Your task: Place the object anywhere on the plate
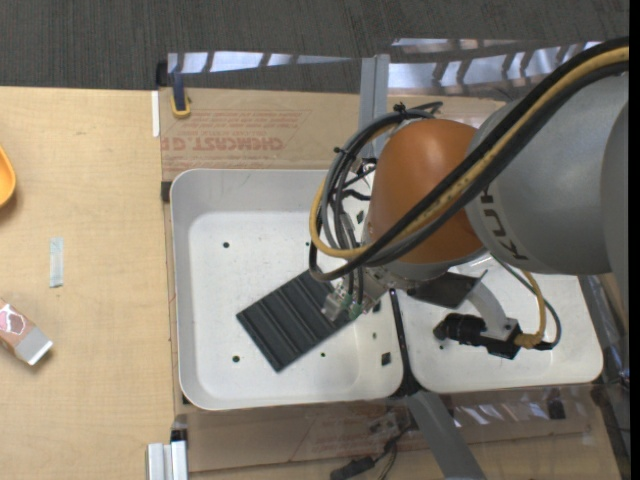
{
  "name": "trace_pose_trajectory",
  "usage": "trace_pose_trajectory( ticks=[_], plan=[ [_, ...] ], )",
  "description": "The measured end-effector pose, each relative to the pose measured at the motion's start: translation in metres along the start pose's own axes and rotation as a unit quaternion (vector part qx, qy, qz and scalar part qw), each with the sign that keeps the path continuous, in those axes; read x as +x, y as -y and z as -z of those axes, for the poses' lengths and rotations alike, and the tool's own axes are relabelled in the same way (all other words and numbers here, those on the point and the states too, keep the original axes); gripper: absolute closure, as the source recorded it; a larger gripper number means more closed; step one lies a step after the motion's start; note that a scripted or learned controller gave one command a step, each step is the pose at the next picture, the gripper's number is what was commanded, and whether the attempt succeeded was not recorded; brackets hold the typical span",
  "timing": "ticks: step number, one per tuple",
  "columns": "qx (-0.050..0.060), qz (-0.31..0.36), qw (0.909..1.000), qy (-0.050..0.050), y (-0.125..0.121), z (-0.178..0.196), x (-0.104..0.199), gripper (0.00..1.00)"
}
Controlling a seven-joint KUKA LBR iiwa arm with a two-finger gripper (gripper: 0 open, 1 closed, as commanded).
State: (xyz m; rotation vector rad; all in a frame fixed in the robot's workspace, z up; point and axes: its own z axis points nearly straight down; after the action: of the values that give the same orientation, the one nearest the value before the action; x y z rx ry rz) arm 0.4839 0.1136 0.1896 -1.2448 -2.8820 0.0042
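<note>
Arm (520, 168) low over the left bin (200, 268), wrist buried under its own orange band (420, 198) and a tangle of cables (340, 208). The gripper (345, 303) sits right at the upper-right end of the dark ribbed plate (290, 320), and that is about all the camera gives us: whether it is spread, closed, or has anything in its grasp, I cannot tell. The plate is a flat slab lying on the bin floor, and from the gripper it stretches away down and to the left, long axis on that diagonal. No separate object to be placed stands out; it may be hidden under the wrist, though that is a guess. So the relation that counts: the plate's near end is directly below the tool, the rest runs off toward the bin's lower-left corner. Any release here would need to land on those ribs, not the white floor beside them.
</note>
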Motion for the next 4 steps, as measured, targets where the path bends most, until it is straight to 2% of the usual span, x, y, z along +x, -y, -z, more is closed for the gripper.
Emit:
trace_pose_trajectory(
  ticks=[1,2,3,4],
  plan=[
    [-0.001,0.155,0.9879,0.001,-0.072,-0.004,0.077,1.0],
    [-0.001,0.17,0.9855,0.001,-0.005,0.049,0.014,1.0],
    [-0.002,0.299,0.9542,0.001,-0.039,0.014,-0.043,1.0],
    [-0.002,0.299,0.9542,0.001,-0.039,0.014,-0.043,0.0]
  ],
)
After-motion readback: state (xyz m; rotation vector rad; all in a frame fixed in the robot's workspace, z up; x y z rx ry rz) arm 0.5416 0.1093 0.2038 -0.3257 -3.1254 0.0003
